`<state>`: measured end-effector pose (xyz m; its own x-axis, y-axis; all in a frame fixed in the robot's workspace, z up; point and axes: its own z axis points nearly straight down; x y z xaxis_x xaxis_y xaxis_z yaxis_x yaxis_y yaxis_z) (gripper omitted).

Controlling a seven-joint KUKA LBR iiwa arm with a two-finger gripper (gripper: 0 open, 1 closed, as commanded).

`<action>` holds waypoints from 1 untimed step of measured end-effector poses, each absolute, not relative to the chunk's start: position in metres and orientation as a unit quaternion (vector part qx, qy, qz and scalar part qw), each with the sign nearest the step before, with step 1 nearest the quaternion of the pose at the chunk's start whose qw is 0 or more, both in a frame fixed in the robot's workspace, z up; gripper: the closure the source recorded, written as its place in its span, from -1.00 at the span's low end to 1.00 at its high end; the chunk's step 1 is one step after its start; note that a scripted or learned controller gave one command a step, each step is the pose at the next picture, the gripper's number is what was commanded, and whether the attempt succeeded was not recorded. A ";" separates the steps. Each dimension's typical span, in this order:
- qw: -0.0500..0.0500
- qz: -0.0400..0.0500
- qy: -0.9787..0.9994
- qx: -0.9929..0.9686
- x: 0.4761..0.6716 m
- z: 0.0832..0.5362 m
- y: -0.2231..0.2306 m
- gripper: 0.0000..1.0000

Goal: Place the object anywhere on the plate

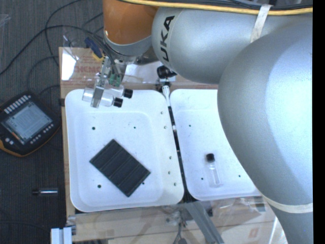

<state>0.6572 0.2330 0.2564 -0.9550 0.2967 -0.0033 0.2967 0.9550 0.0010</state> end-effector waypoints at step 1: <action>0.002 0.001 1.000 0.017 0.616 0.329 0.234 1.00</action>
